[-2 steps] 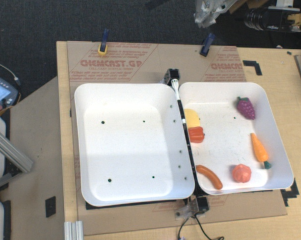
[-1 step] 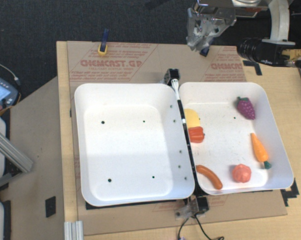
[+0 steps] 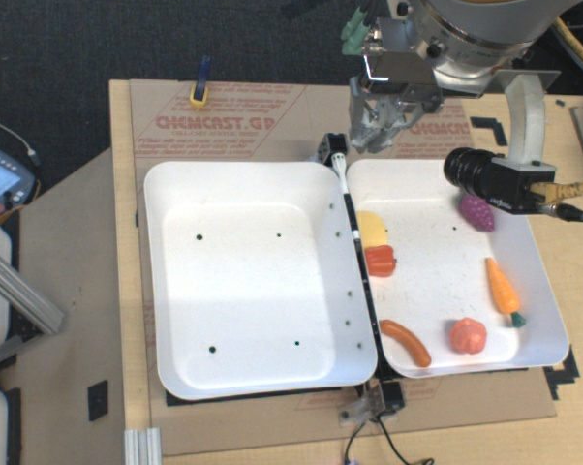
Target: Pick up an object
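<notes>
The right white bin point(image 3: 437, 269) holds several toy foods. A yellow piece point(image 3: 371, 227) and a red-orange piece point(image 3: 380, 261) lie by its left wall. An orange-brown sausage point(image 3: 406, 343) and a pinkish-red round fruit point(image 3: 469, 335) rest near the front. A carrot point(image 3: 502, 290) lies at the right, and purple grapes point(image 3: 477, 212) at the far right. My gripper point(image 3: 383, 129) hangs above the bin's far-left corner, over the cardboard edge, apart from all the foods. Nothing is visible in it.
The left white bin point(image 3: 161, 260) sits beside the right one, with a black divider strip point(image 3: 354, 250) between them. A black cylinder point(image 3: 475, 170) on the arm juts over the right bin's far side. A yellow-blue clamp point(image 3: 200, 87) stands on the cardboard at the back left.
</notes>
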Robot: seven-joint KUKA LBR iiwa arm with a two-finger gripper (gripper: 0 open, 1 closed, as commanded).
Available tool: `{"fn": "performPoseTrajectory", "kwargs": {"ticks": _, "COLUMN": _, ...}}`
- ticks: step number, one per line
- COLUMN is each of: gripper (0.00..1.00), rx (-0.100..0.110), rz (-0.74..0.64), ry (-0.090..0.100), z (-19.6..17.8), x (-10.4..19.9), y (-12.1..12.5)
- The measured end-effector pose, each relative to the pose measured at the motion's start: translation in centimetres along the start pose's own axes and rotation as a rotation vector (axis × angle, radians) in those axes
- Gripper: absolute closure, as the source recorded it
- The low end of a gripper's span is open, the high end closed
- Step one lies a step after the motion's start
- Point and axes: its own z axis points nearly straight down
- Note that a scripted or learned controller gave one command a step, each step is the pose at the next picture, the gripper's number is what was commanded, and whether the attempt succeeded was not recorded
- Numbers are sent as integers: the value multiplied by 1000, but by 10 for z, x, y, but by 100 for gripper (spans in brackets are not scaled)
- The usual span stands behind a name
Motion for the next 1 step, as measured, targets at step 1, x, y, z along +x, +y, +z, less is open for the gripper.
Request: {"fn": "performPoseTrajectory", "kwargs": {"ticks": 1, "gripper": 100, "rx": -10, "rz": 1, "ry": 1, "z": -21, "x": 35, "y": 58}}
